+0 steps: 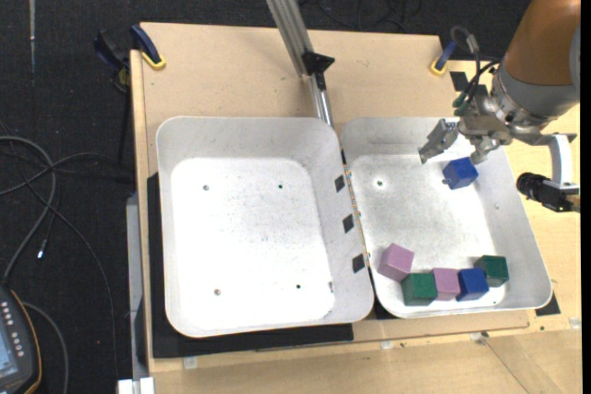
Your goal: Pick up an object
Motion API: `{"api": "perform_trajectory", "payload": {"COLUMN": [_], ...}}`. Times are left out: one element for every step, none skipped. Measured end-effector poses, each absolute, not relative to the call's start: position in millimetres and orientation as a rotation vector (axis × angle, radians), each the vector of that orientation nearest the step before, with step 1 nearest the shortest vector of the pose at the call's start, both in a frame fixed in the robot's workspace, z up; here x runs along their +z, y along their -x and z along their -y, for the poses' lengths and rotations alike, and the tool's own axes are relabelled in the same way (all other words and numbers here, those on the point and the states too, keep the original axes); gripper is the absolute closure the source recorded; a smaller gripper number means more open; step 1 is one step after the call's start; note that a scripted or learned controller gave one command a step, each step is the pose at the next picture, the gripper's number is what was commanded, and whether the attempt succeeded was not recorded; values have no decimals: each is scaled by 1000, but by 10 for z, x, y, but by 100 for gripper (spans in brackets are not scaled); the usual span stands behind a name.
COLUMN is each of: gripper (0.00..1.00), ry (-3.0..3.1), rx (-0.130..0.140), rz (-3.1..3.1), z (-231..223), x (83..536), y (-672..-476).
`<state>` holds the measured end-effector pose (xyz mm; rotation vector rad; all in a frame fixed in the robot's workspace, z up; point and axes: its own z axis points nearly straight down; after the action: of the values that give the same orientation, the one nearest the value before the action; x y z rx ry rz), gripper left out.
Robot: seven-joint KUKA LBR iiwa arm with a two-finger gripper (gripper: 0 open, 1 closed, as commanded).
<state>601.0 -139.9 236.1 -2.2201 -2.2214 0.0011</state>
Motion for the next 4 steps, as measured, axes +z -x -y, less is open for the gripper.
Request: {"api": "perform_trajectory", "payload": {"gripper": [0, 0, 0, 0], "ry": [2224, 2217, 2209, 2216], "rx": [8, 6, 20, 6], "rz": [2213, 2221, 2208, 2212], "z": [1933, 2005, 1878, 2180], "x": [1606, 1010, 927, 943], "y": [-5950, -6159, -6510, -6806]}}
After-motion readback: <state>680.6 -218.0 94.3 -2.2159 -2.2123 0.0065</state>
